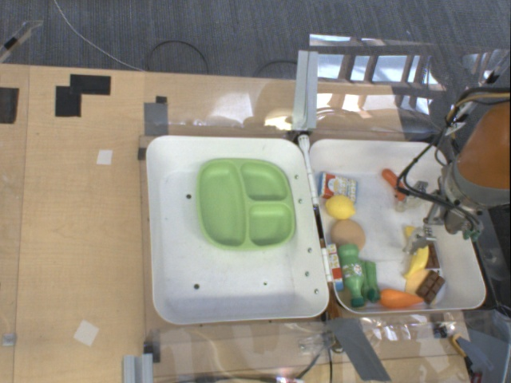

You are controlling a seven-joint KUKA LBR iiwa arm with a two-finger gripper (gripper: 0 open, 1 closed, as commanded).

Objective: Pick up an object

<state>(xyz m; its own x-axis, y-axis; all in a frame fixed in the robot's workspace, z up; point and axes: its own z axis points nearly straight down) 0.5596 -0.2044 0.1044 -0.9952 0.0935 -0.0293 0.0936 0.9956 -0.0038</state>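
While the arm hangs over the right bin (471,290), the step in hand looks like lining up for a grab; best to drop straight onto one loose item, clear of the bin wall. Far left of the gripper (427,234): green plate (243,203), smooth plastic, three sections, flat in the left bin (172,294). Nearer left: small carton (338,186), yellow lemon (341,207), round and glossy, tan ball (348,233), matte, green bottles (359,278), lying down. Just below the gripper: yellow banana (417,268), curved, likely the target, beside a brown chocolate bar (432,284); orange carrot (399,298) below. Cannot tell how wide the gripper is; nothing seen held.
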